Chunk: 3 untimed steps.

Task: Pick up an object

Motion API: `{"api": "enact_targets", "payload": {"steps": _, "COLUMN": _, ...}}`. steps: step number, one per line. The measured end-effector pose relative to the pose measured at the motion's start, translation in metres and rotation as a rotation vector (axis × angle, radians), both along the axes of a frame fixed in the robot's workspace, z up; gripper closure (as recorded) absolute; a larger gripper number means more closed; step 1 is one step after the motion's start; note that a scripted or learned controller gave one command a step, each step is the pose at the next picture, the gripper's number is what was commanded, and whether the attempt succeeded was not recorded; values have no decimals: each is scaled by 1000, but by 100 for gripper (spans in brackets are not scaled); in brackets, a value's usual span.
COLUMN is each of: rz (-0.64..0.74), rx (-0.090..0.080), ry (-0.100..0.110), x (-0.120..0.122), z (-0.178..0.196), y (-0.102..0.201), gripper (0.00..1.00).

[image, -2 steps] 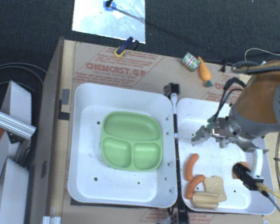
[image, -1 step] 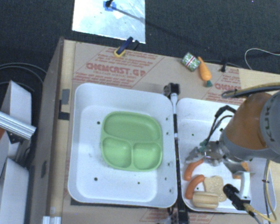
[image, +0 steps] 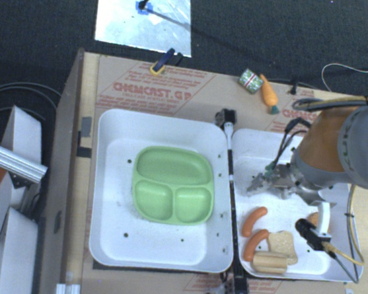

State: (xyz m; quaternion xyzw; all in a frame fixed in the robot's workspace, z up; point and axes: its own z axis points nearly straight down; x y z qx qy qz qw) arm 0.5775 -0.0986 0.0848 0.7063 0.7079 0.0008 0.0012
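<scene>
A grey KUKA arm (image: 354,147) reaches in from the right over two shallow white bins on a cardboard-covered bench. Its gripper (image: 259,183) is low over the bare floor of the right bin (image: 253,151), close to the wall that this bin shares with its neighbour. Whether the tool is released or clenched cannot be told from this angle, and nothing is seen in its grasp. The pickable items lie grouped at the right bin's front. A toy sausage (image: 255,220) lies at a slant just below the gripper and apart from it. A second sausage (image: 256,244) lies beside the first, nearer the front. A slice of toast (image: 284,245) touches the second sausage on its right, and a pale bread roll (image: 270,261) rests against the front edge of the toast. The left bin (image: 109,237) holds a single green divided plate (image: 172,185), right side up near the middle, with one large compartment at the back and two smaller ones at the front, all bare. Behind the bins on the cardboard (image: 171,91) lie a small green can (image: 251,80) and a toy carrot (image: 269,93), side by side, and farther left a yellow-and-blue clip (image: 161,63).
</scene>
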Motion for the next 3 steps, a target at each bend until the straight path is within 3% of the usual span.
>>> {"api": "enact_targets", "payload": {"steps": 1, "rz": -2, "rx": 1, "ry": 3, "x": -61, "z": -1, "y": 13, "gripper": 0}}
{"api": "enact_targets", "payload": {"steps": 2, "rz": -1, "rx": 1, "ry": -1, "x": -59, "z": 10, "y": 13, "gripper": 100}}
{"api": "enact_targets", "payload": {"steps": 3, "rz": 2, "rx": 2, "ry": -1, "x": -11, "z": 100, "y": 83, "gripper": 100}}
